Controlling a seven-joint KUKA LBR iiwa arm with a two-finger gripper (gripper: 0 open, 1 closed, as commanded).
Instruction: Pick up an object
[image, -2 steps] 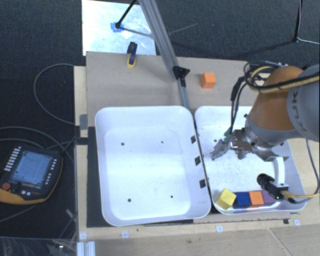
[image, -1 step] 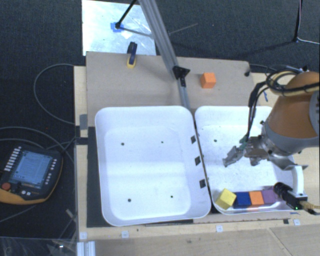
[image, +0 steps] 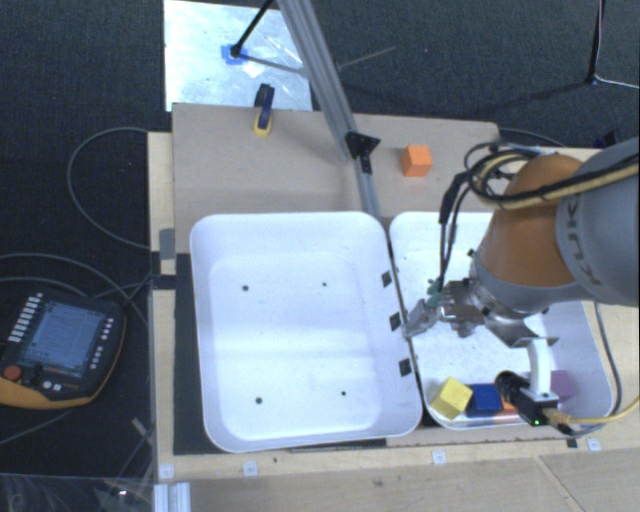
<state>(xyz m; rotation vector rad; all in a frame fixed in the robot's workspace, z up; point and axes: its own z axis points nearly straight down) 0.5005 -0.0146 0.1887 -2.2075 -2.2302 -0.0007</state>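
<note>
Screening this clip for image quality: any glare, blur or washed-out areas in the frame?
Camera view: the shallow white left bin is bright and nearly washed out, with soft shading; glare on the silvery sheet at top; the yellow block and blue block look soft; dark floor lacks detail.

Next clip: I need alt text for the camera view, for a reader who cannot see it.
A grey and orange robot arm reaches from the right over the right white bin, its gripper above the bin's left part. A yellow block, a blue block and a purple block lie at that bin's near end; the left white bin sits alongside.
</note>
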